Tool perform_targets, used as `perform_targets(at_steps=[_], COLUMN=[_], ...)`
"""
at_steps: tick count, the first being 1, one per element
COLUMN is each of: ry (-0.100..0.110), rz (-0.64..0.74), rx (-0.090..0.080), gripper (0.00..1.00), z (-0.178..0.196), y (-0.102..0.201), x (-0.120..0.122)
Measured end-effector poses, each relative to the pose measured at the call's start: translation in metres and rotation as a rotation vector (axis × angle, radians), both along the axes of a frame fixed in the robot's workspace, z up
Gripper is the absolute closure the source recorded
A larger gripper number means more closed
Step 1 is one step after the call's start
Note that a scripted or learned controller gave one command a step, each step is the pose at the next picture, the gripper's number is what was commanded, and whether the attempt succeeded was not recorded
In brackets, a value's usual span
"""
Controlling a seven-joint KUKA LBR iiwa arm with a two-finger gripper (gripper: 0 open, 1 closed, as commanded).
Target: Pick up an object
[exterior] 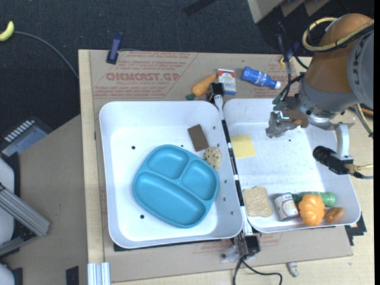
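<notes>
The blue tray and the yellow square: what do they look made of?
Blue tray: likely moulded plastic, with a smooth, faintly glossy surface, rounded compartments and soft highlights on the ridges. Yellow square: flat, thin and matte with no sheen, possibly a toy cheese slice of foam or soft plastic; the view leaves that open.

The arm (341, 52) runs off the right edge, and the green item (317, 196) lies half behind the orange toy (312, 209)
</notes>
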State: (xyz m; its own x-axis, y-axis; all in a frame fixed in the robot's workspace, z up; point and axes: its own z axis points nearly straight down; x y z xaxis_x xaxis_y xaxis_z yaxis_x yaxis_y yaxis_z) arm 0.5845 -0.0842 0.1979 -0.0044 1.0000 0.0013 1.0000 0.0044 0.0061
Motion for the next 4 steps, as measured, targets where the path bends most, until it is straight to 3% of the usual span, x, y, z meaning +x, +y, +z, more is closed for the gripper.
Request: perform_targets(at_steps=[1, 3, 4], ry=[0.004, 0.003, 0.007], rz=[-0.001, -0.004, -0.006], rx=[-0.001, -0.003, -0.002], gripper=[1.0, 1.0, 1.0], z=[0.003, -0.013, -0.013], y=[0.075, 0.112, 0.045], x=[0.051, 0.082, 0.006])
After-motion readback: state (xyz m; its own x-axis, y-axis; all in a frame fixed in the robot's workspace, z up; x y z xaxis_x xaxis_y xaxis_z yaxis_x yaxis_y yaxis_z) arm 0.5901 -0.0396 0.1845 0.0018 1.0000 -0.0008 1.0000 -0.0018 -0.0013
